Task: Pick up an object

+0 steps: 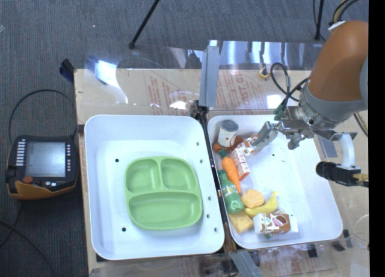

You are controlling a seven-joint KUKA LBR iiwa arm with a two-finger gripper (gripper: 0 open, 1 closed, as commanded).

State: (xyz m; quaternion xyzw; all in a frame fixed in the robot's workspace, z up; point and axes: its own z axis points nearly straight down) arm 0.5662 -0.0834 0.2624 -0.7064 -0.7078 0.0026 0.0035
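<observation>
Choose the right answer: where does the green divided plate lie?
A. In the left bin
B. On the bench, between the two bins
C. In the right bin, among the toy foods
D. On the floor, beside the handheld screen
A: the green divided plate lies flat in the left bin, while the toy foods are in the right bin.

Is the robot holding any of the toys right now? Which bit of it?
It cannot be told. The tool sits low in the right white bin, right by the small red-and-white carton, but this view does not show a toy in its grip.
</observation>
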